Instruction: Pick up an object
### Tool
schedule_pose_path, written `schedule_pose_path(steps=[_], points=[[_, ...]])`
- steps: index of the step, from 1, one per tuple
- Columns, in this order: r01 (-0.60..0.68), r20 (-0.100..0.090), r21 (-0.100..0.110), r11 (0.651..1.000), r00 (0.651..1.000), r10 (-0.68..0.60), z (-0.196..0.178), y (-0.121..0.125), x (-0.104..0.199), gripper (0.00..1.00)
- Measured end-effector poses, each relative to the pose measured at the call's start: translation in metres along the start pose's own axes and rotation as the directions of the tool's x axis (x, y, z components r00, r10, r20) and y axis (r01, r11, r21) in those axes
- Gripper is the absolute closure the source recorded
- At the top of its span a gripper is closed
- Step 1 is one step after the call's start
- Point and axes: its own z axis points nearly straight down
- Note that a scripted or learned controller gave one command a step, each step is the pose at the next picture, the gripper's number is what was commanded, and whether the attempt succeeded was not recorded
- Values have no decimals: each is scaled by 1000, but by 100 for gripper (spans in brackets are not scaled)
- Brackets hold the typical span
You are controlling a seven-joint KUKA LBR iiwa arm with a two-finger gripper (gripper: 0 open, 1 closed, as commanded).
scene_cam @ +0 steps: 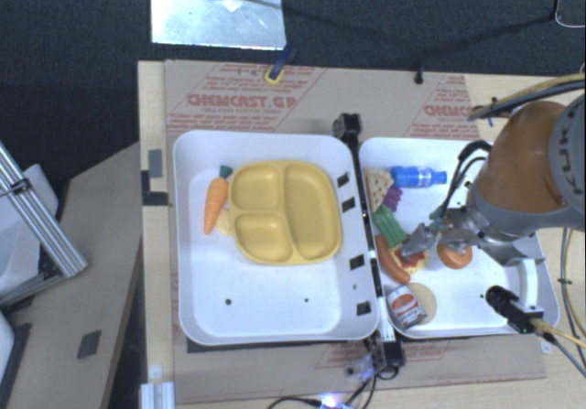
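My gripper (417, 243) hangs low over the left part of the right bin (476, 320), just above a pile of toy food. Under and beside it lie a hot dog (392, 263), a green piece (388, 226) and an orange round piece (454, 255). A blue bottle (417, 177), a waffle-like cracker (377, 186) and a purple piece (394, 197) lie toward the bin's far side. A small can (406, 306) rests near the front left corner. I see nothing clearly between the fingers.
The left bin (197, 297) holds a yellow divided plate (280, 211) and a toy carrot (213, 204) at its left. A black divider (364, 233) runs between the bins. The arm's grey and orange body (526, 174) covers the right bin's right side.
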Motion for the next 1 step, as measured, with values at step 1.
schedule_pose_path(steps=[1], points=[[0,0,-5,1000,1000,0,53,7,-7,0]])
